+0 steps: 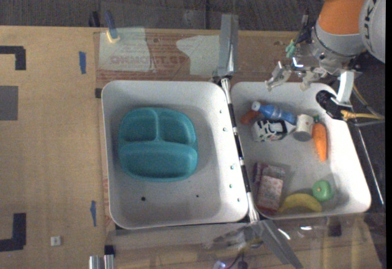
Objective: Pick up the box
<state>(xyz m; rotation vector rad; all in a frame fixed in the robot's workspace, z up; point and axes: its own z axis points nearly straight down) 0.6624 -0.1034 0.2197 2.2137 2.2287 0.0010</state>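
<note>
Gripper (293, 76): I see it at the far edge of the right bin (355, 166), above the rim.
Fingers: I cannot tell whether they are apart or together.
Box (271, 187): I find it lying flat at the near left of the right bin, just beside the banana (300, 203), well apart from the gripper.
Neighbours: carrot (320, 141), blue bottle (274, 112), green apple (322, 189).
Left bin (116, 200): I note a teal divided tray (158, 143).

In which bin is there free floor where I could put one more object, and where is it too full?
Left bin: bare floor right of and below the teal tray. Right bin: one bare patch between carrot, box and banana; its upper part, around bottle and carton, is crowded.
</note>
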